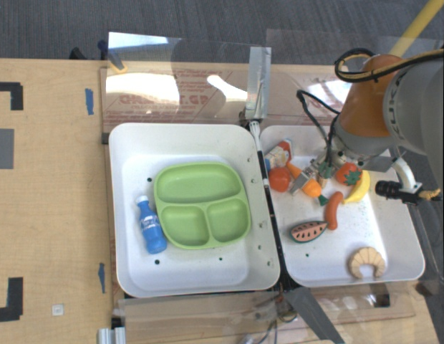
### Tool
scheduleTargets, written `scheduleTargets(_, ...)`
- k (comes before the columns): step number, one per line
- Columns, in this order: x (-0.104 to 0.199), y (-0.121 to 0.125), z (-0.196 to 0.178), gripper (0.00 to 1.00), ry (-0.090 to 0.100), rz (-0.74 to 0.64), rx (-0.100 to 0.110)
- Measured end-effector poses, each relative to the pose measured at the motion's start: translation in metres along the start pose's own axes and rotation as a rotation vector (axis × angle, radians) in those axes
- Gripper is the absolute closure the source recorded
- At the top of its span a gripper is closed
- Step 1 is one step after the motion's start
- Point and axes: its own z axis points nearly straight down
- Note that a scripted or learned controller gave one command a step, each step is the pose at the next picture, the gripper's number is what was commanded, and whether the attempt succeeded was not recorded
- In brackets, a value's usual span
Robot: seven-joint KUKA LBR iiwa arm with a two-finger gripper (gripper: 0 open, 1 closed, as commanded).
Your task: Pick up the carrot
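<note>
1. The grey arm comes in from the upper right, its orange band sitting above the wrist, with black cables looping around it.
2. The wrist bends down into the far part of the right bin, and the gripper points down and to the left among the toy foods.
3. How far the gripper is open cannot be told at this size, nor whether it has hold of anything.
4. The carrot, a small orange piece, lies just beside the gripper's tip, on its near side; whether they touch cannot be told.
5. A tomato sits just left of the carrot, with a small white-and-red item on its far side.
6. Another red-orange fruit with a green top lies right of the gripper, next to a banana.
7. A sausage lies nearer, a watermelon slice nearer still, and a croissant in the near right corner.
8. The left bin holds a green divided plate and, at its left, a blue bottle.
</note>
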Motion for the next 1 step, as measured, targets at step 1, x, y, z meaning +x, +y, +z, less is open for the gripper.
scheduleTargets(1,-0.0019,0.0023,-0.0133,1.00,-0.009,-0.003,-0.005)
